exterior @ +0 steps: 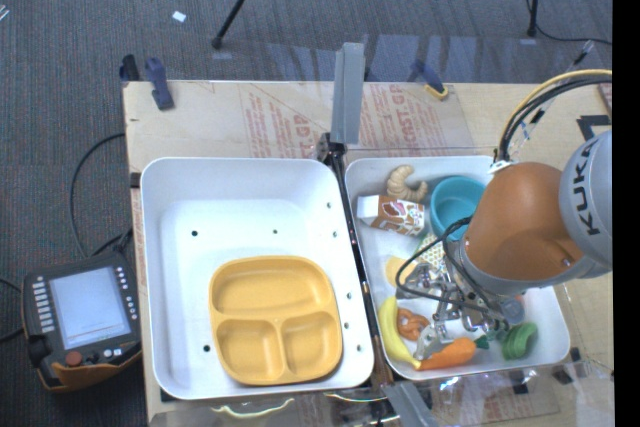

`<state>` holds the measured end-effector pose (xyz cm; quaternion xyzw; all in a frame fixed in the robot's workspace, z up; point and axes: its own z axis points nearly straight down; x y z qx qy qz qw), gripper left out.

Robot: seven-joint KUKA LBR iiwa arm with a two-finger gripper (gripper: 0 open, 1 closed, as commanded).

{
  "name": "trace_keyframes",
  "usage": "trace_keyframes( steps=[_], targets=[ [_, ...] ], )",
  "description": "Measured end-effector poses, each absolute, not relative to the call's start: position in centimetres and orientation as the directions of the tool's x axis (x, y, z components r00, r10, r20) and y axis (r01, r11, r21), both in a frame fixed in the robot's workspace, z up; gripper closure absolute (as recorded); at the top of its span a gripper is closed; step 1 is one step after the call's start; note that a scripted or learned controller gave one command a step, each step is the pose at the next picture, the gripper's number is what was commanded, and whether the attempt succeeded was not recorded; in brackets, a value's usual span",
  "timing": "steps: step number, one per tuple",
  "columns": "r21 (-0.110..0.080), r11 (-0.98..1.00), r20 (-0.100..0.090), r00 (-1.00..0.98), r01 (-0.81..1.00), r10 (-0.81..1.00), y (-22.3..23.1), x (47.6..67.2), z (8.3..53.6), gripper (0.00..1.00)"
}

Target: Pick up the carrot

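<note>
Camera view from above, at a slant: shows the pincer (436, 337) low in the right bin (556, 343), near that bin's front edge, amid a tangle of black cables. Cannot tell whether wide, narrow or closed on anything, as metal parts and cables crowd the spot. Sits just above the carrot (452, 353), which lies on its side on the bin floor, along the front wall, touching or nearly touching the pincer's tip; cannot tell which. Just right of the carrot, a green toy (518, 340). Just left, a small red and orange item (410, 323), and beside that a yellow banana (391, 329) curving along the bin's left wall. Above the pincer, the arm's orange band (520, 220), bulky and rounded, covering the bin's middle right, with the grey arm (602, 195) reaching in from the right. Further back in the same bin: a teal cup (452, 202), a small printed carton (399, 214), and a beige toy (403, 180) by the rear wall. Alongside, touching on the left, the left bin (165, 215), holding a yellow divided plate (277, 318) towards its front. Behind both bins, the cardboard-topped bench (250, 110) and an upright grey post (348, 100). On the carpet at far left, a control pendant (82, 313) with a pale screen.
</note>
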<state>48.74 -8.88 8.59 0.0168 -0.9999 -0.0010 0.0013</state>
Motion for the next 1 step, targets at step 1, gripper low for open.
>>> trace_keyframes(
  steps=[1],
  targets=[
    [0.003, 0.999, 0.002, -0.999, -0.041, -0.041, -8.69, 48.83, 9.54, 1.0]
  ],
)
